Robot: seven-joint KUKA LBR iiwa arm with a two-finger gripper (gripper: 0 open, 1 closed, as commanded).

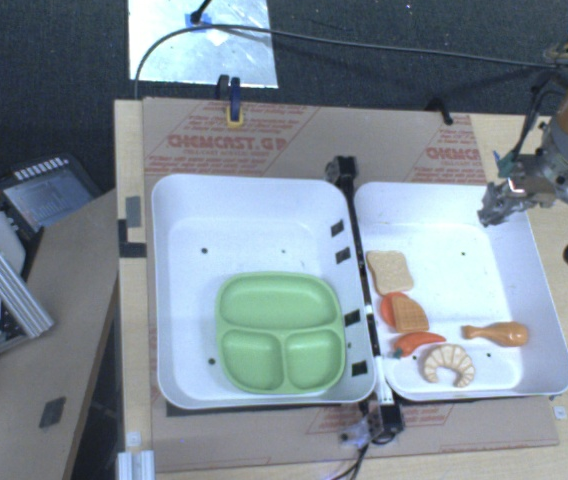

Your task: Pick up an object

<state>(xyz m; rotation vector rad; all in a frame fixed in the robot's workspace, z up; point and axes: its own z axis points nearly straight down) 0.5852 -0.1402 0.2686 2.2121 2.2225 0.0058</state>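
Two shallow white plastic bins are sitting side by side on a brown cardboard-covered bench, seen from above at a slant. The left bin (pixel 179 218) is holding a pale green plastic plate (pixel 279 330) with three compartments, lying flat toward the bin's near edge.

The right bin (pixel 464 238) is holding five toy food pieces, all gathered in its near half. A tan slice of toy bread (pixel 390 270) is lying close to the wall shared with the left bin. Just below it, an orange rounded piece (pixel 404 313) is resting, and below that a small red-orange curved piece (pixel 416 342), possibly a pepper or sausage, though it is too small to tell. A pale beige toy croissant (pixel 449 364) is sitting at the near edge, touching or nearly touching the red-orange piece. To the right, apart from the others, a golden-brown toy drumstick (pixel 496 334) is lying on its side.

The grey robot arm is reaching in from the right, and its dark metal gripper (pixel 496 204) is hovering over the far right edge of the right bin, well apart from all the food pieces. Nothing is showing between its fingers, and whether they are spread or pressed together cannot be told from this angle.
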